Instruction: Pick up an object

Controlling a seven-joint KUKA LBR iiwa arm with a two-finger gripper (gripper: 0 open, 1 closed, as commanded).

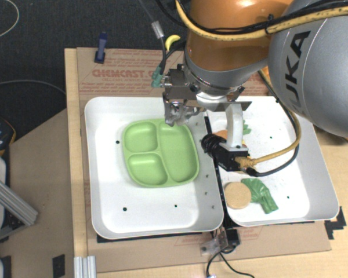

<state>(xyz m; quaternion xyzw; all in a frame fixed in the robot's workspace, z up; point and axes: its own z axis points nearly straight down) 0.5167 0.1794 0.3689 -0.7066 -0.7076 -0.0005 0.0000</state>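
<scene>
A light green divided plate (160, 153) lies in the left bin (104, 172). In the right bin (304, 178) are a tan round disc (239, 195) and a dark green toy-like piece (262, 194) near the front. An orange object (221, 135) shows partly under the arm. My gripper (204, 119) hangs below the big orange-banded wrist (238, 22), over the ridge between the two bins and by the plate's far right corner. The wrist hides most of it. I see nothing held.
Small green scraps (245, 130) lie farther back in the right bin. A black and yellow cable (261, 164) loops from the arm over the right bin. A blue clip (101, 47) sits on the cardboard behind the left bin.
</scene>
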